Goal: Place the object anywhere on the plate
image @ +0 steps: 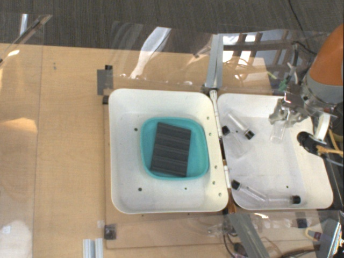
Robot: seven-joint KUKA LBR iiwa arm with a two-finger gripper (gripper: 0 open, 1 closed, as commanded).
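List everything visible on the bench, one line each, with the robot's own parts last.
white bins: two, white, side by side on the bench, left one at centre, right one beside it.
plate: one, teal, in the middle of the left bin.
ridged block: one, dark grey, lying flat on the plate.
clear tubes with black caps: two, transparent, in the right bin, one near the upper left, one along the bottom edge.
bench: one, light wood.
arm: one, orange band, at the right edge.
gripper: one, grey, over the right bin's upper part.
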